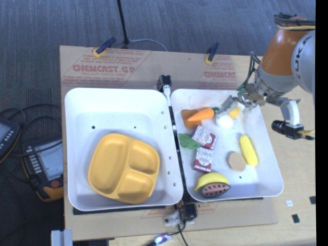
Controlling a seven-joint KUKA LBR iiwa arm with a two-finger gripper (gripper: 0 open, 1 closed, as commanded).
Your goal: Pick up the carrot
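Observation:
The carrot (199, 115), orange with a green top at its right end, lies at the back left of the right bin (271, 181). My gripper (239, 102) hovers over the bin's back edge, a short way right of the carrot and apart from it. Its fingers look open and hold nothing. A white egg piece (224, 120) sits just below the gripper, next to the carrot's green end.
In the right bin also lie a yellow corn cob (248, 149), two red-and-white cartons (204, 136), a green leaf (188, 142), a tan disc (237, 161) and a watermelon slice (211, 184). The left bin (77, 111) holds a yellow divided plate (124, 167).

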